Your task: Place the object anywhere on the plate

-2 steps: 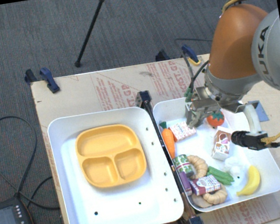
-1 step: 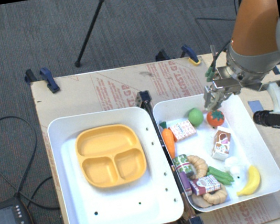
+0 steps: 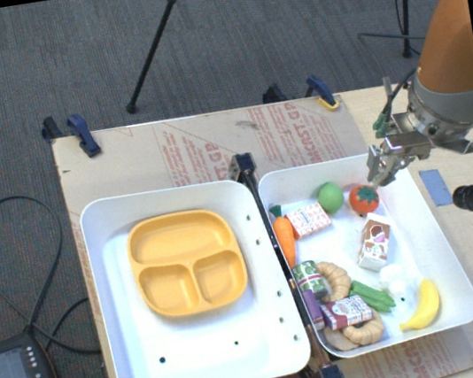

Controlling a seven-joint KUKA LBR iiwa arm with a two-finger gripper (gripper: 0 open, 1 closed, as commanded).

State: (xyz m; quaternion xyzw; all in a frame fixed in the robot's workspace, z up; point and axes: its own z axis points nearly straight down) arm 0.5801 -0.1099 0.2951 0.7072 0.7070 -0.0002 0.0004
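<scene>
The gripper hangs in the right part of the frame, above the upper right corner of the right bin, and whether it is open or closed cannot be told from this slanted view; nothing can be seen held in it. The grey arm with its orange band comes in from the upper right edge. Just below and left of the gripper lies a tomato, red with a green top, and just left of that a green ball-shaped fruit. Further left, along the bin's left wall, a carrot lies lengthwise beside a small red and white carton. In the middle of the right bin stands a white carton, tilted. The lower part of the bin holds a croissant, a second small carton, a green bean pod, a pretzel-like pastry and a banana in the lower right corner. The left bin fills the centre left of the frame, and in its upper half rests the yellow plate, which has three compartments. Both bins sit on a cardboard-topped bench.
</scene>
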